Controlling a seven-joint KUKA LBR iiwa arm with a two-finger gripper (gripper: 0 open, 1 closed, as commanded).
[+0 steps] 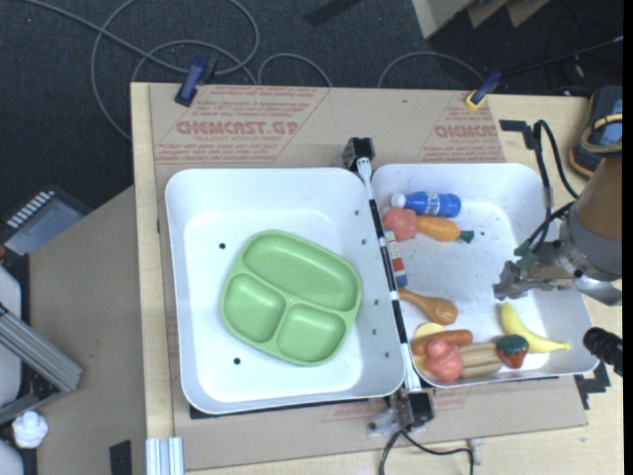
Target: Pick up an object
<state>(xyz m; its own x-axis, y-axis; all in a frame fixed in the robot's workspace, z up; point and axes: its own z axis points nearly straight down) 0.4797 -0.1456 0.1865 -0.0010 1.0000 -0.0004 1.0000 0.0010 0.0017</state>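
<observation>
My gripper [516, 279] hangs low over the right side of the right bin [495, 181], just above and left of a yellow banana [531, 330]. Nothing visible is held in it. Toy foods lie in the same bin: a blue bottle [433, 204] at the back, a red fruit [401, 223] and an orange carrot [441, 231] beside it, and a brown drumstick [432, 307] in the middle. Along the front lie a red sausage [444, 342], a pink piece [446, 365], a tan bread stick [482, 358] and a strawberry [511, 350].
The left bin [198, 206] holds a green divided plate [290, 295]. A black divider with clamps [381, 236] runs between the bins. Cables [549, 166] hang along the right bin's far right edge near the arm [598, 221].
</observation>
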